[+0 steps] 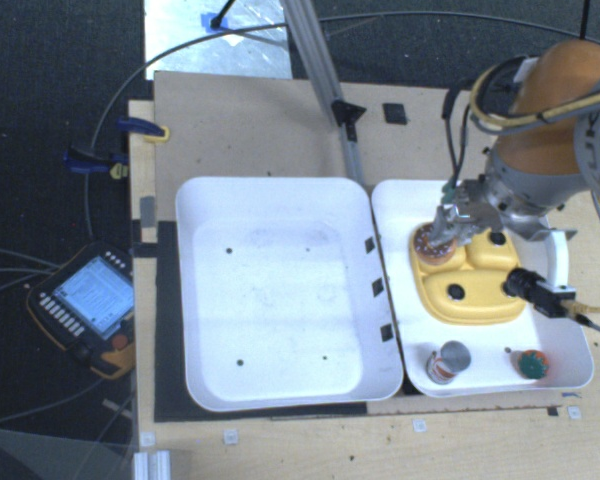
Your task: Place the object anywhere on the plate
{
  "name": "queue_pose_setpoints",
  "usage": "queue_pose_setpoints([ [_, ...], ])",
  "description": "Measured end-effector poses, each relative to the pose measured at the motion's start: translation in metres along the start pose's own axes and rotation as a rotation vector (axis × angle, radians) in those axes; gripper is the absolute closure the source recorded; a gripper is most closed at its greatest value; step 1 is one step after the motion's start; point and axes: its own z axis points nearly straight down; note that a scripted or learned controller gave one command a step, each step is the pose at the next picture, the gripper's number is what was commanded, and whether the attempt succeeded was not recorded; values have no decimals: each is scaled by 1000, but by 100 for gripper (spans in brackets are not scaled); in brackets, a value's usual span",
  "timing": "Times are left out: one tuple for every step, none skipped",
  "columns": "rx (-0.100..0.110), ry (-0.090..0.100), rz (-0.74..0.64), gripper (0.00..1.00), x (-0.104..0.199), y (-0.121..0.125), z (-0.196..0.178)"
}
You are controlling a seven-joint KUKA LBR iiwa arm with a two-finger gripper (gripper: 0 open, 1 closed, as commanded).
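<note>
The gripper (446,230) is lowered over the yellow plate's (480,298) far-left section, where a small round object (437,248) lies, apparently for release; its grip cannot be told.

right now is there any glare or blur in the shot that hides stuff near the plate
In the camera view, the left bin is brightly lit and its floor looks washed out; the yellow plate shows soft highlights but stays readable. The pincer sits over a small object on the plate, too small and soft to make out clearly.
</note>
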Motion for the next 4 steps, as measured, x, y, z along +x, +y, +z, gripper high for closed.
queue_pose_setpoints([
  [-2,0,-1,100,49,14,-4],
  [-1,0,0,100,103,23,10],
  [-2,0,0,100,149,33,13],
  [0,0,0,100,197,23,11],
])
